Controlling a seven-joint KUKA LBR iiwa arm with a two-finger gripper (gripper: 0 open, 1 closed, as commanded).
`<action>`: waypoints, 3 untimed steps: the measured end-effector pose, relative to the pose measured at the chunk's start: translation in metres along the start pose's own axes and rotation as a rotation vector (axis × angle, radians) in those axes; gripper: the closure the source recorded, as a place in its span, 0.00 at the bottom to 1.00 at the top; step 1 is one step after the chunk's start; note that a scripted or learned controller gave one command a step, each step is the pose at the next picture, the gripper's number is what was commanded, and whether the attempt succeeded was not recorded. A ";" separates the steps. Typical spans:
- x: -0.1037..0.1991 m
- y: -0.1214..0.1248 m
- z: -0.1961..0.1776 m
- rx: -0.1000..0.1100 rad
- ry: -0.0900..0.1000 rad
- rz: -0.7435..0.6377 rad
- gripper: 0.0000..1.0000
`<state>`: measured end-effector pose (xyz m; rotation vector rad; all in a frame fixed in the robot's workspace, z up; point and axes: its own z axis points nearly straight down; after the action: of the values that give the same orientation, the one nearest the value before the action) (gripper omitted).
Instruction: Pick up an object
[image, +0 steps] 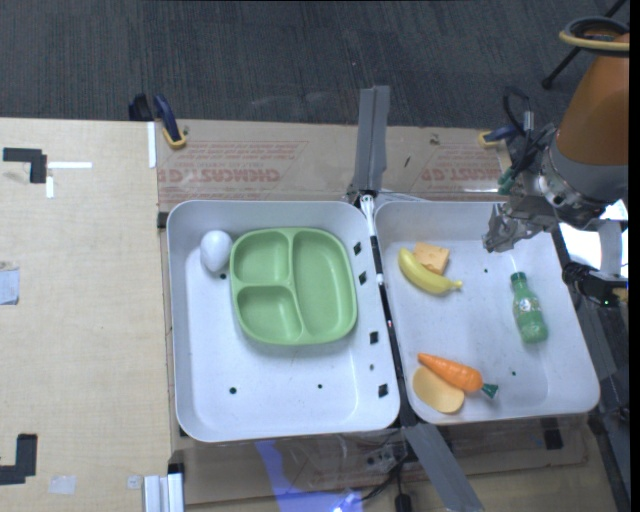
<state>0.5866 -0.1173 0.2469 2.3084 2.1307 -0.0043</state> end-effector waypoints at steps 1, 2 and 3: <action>0.000 0.000 0.000 0.000 0.000 0.000 0.00; 0.020 0.014 0.155 -0.001 0.001 0.040 0.00; -0.020 0.017 0.094 -0.001 0.001 0.223 0.00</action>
<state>0.6020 -0.1392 0.1527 2.5306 1.8608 -0.0031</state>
